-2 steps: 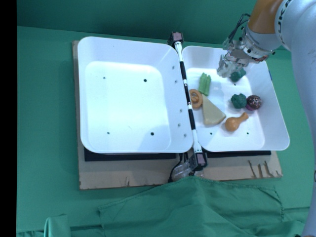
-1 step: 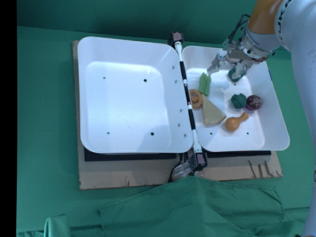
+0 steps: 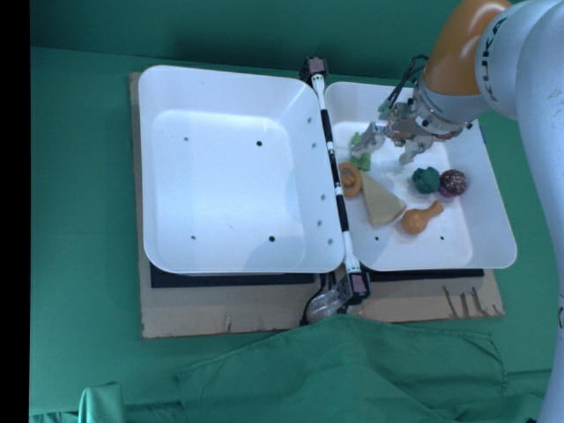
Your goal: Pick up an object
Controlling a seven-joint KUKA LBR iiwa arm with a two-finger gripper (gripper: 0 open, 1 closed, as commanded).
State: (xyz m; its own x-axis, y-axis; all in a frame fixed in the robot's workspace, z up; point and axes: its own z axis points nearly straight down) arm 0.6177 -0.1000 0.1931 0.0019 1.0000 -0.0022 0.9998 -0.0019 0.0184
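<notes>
A green cloth covers the surface (image 3: 79,192), and on it a sheet of brown cardboard (image 3: 229,315) carries two shallow white bins side by side. The left bin (image 3: 229,104) shows only a few dark dots on its floor. The right bin (image 3: 480,227) holds the objects. My arm comes in from the right, and my end effector (image 3: 390,146) hangs over the far left part of the right bin, its fingers spread apart with nothing between them. Just below my left fingertip lies a small green piece (image 3: 362,160), and near it an orange ring-shaped toy (image 3: 351,180). A pale yellow wedge (image 3: 382,202) lies beside the ring, toward the middle of the bin. To its right sit a dark green broccoli-like piece (image 3: 426,180), touching a dark red berry-like ball (image 3: 453,182), and an orange gourd-shaped piece (image 3: 422,218) just in front of them.
</notes>
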